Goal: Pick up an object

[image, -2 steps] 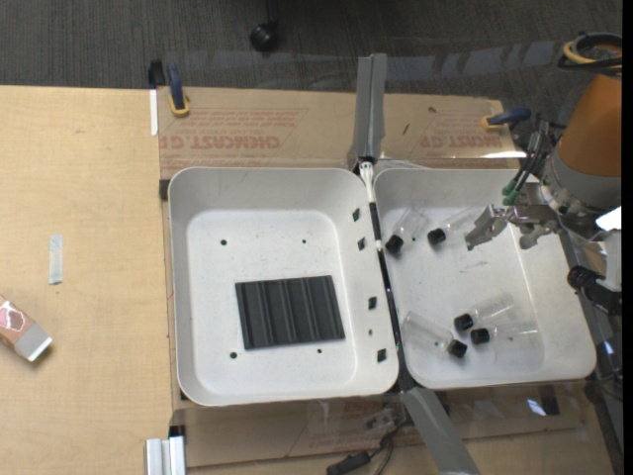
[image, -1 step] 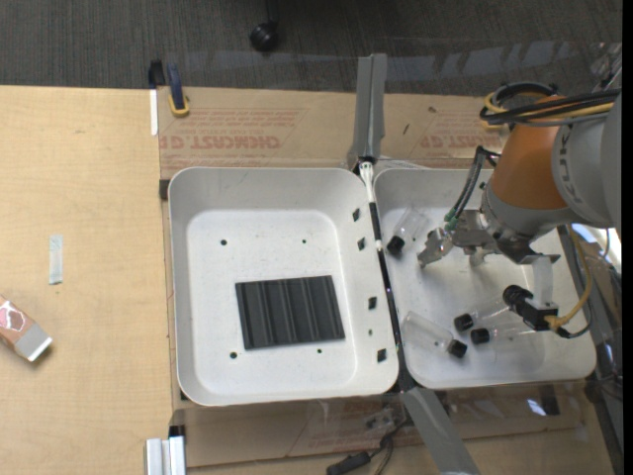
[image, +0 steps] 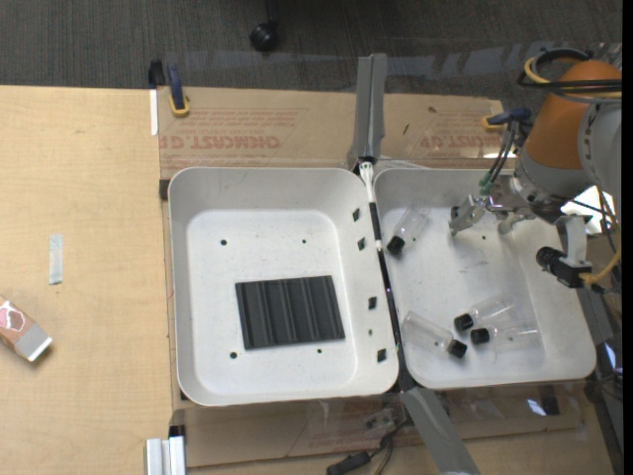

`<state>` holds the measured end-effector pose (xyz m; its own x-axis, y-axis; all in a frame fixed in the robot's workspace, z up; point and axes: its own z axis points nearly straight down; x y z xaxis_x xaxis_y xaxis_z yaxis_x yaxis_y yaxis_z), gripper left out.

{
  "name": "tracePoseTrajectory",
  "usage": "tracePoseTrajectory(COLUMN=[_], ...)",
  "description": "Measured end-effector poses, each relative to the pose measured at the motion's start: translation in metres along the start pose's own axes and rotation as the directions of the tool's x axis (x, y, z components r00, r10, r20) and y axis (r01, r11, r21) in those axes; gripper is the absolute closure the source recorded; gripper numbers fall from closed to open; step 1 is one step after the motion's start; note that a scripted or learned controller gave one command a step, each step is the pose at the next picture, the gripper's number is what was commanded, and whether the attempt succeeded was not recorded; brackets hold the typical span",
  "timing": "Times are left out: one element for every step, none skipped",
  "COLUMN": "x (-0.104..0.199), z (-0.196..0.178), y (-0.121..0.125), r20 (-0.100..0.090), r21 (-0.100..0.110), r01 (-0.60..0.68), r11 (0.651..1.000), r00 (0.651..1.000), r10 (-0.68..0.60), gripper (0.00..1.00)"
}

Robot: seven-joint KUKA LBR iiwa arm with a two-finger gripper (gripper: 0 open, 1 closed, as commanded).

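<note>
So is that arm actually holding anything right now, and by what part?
It cannot be told: the gripper sits over the right bin, and no object is visible between its fingers.

We see the arm [image: 579, 117] cut off by the frame's right edge, and its bulk hides the upper right corner of the right bin [image: 569, 364]. The gripper [image: 485, 211] is too small and cluttered for us to read. The clear tubes [image: 495, 320] in the lower right blur into the white floor; we cannot count them.
</note>
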<state>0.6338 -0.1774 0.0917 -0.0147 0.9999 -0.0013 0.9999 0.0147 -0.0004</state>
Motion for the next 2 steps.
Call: tracePoseTrajectory(x=[0.000, 0.065], z=[-0.009, -0.136], y=[0.000, 0.000], r20=[0.001, 0.001], r21=[0.000, -0.001], r01=[0.002, 0.365], r11=[1.000, 0.931], r00=[1.000, 0.931], r10=[-0.002, -0.365], gripper=[1.00, 1.00])
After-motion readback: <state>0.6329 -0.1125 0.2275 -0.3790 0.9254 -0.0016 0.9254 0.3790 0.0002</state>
